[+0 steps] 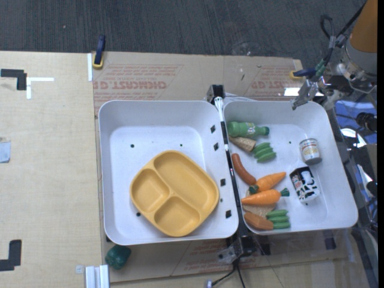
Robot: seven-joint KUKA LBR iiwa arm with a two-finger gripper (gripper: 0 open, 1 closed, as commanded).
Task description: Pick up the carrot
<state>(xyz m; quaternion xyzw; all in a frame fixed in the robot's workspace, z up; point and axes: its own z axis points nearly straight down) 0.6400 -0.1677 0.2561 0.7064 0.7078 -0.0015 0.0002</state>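
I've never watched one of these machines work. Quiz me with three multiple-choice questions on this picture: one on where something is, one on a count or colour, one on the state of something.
1. Where does the yellow divided plate lie?
A. in the left bin
B. in the right bin
C. on the bench

2. How many carrots lie in the right bin?
A. one
B. two
C. five

3. How does the small tin can stand?
A. upright, top facing up
B. crushed flat
C. stacked on the plate

Answers:
1. A: the plate rests inside the left bin.
2. B: one carrot lies just above the other carrot, both with green tops.
3. A: its round top faces up, near the right bin's far right side.
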